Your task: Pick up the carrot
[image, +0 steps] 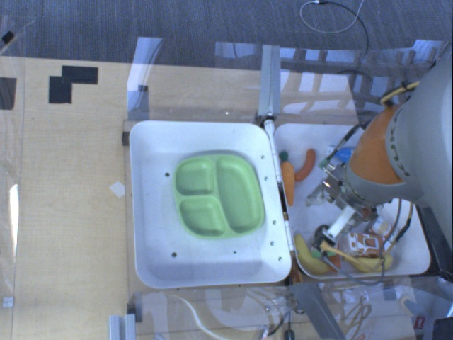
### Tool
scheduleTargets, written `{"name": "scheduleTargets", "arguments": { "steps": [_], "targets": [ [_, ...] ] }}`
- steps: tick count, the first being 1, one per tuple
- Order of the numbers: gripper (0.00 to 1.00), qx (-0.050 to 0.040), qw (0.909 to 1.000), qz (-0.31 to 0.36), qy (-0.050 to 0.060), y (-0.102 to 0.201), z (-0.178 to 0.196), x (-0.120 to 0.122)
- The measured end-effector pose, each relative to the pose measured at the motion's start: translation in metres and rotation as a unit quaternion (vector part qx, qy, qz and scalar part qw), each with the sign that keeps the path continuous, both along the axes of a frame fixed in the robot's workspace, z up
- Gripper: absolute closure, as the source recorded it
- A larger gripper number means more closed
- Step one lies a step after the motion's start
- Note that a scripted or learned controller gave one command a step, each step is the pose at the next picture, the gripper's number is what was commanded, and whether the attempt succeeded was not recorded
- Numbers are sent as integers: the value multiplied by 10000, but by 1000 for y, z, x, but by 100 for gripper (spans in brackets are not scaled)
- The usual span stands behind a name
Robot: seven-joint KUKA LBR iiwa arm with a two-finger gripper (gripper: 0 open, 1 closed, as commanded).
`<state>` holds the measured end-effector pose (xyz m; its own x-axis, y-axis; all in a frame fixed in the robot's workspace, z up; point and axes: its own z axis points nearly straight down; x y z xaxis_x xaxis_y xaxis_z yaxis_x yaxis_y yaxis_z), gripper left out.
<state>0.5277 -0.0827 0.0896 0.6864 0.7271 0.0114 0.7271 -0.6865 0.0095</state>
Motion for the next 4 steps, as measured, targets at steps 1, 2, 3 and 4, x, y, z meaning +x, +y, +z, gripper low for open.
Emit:
{"name": "scheduleTargets", "arguments": {
  "steps": [1,2,3,4],
  "targets": [
    [100,5,10000,-6,-22,0,12,2],
    [100,13,9997,-230,44,-85,7,-23],
    [100,-16,10000,22,54,-100,92,-40],
    [100,-11,10000,-37,64,-105,107,-19]
  ]
}}
